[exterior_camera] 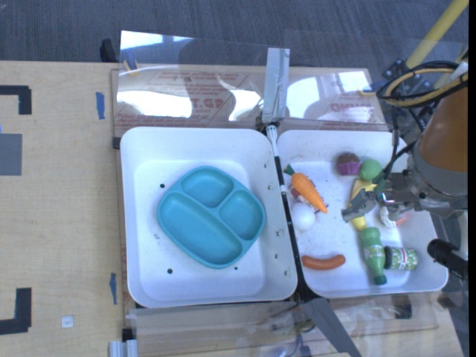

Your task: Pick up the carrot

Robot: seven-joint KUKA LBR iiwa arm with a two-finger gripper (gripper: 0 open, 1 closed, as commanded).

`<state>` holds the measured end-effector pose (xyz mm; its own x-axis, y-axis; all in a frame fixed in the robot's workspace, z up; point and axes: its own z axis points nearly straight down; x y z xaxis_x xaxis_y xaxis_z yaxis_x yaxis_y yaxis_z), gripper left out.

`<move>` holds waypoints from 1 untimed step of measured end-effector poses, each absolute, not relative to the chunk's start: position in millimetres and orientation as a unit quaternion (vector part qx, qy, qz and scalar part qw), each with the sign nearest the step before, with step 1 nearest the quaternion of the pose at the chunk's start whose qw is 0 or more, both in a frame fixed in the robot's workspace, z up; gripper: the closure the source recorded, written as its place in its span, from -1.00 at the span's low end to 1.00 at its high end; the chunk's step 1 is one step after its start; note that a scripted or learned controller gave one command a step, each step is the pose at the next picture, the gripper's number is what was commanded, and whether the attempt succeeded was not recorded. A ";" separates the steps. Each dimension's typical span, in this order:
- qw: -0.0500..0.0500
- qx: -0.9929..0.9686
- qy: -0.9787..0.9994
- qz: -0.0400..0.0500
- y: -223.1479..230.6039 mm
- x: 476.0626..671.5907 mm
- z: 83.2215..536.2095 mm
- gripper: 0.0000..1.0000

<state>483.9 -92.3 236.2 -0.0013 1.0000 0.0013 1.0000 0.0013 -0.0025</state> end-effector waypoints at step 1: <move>0.001 -0.610 -0.792 0.000 -65.9 535.7 183.8 -1.00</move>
